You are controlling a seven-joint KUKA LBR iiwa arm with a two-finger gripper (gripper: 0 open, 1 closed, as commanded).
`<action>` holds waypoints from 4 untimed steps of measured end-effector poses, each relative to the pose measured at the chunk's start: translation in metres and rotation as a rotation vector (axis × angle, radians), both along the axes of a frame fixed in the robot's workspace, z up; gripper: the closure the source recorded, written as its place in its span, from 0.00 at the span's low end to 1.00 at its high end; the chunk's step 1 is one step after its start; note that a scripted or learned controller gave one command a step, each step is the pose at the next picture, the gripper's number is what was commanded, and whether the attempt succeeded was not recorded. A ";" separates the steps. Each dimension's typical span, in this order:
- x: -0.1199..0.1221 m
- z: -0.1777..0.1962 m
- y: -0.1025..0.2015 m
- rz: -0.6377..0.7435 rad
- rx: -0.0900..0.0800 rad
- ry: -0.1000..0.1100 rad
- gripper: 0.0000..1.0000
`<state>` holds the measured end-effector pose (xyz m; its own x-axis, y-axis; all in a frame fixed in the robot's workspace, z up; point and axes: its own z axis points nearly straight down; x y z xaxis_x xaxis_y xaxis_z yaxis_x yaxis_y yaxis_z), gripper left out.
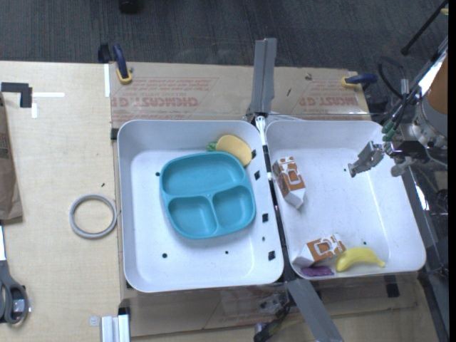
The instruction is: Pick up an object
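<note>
Candidate objects, right bin (399, 212): orange-and-white carton (289, 179), lying against the divider, well to the left of the hand and slightly below it in view. Second orange-and-white carton (325, 248), near the front wall, below and left of the hand. Yellow banana (360, 260), just beside that second carton on its right, almost straight below the hand and well apart from it. Small purple item (316, 270), touching or nearly touching the second carton's lower edge; identity not determinable.

Hand (358, 164): positioned over the upper right part of the right bin, near its right wall, extended from the grey arm (420, 130) entering from the right. Nothing seen between the fingers. Open or clenched state: cannot tell at this resolution. No contact with any object observed.

Left bin (135, 212), far left of the hand: blue three-compartment tray (207, 194), lying flat at centre. Yellow rounded item (234, 148) at the tray's upper right corner, partly resting on its rim, with a bit of green showing beside it.

Table (57, 162), farther left beyond the bins: grey ring (93, 215), lying flat. Scissors (11, 298) at the lower left edge. Blue-and-yellow clamp (121, 64) at the cardboard's upper left corner.
</note>
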<state>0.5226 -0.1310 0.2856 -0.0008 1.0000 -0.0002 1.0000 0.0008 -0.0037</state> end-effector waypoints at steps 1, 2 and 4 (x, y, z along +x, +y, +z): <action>0.077 -0.170 0.001 0.159 0.001 -0.001 0.00; 0.102 -0.167 0.025 0.555 -0.008 -0.008 0.00; 0.111 -0.193 0.030 0.884 0.001 -0.005 1.00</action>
<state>0.6337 -0.1013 0.0921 -0.7736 0.6336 -0.0011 0.6336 0.7736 0.0011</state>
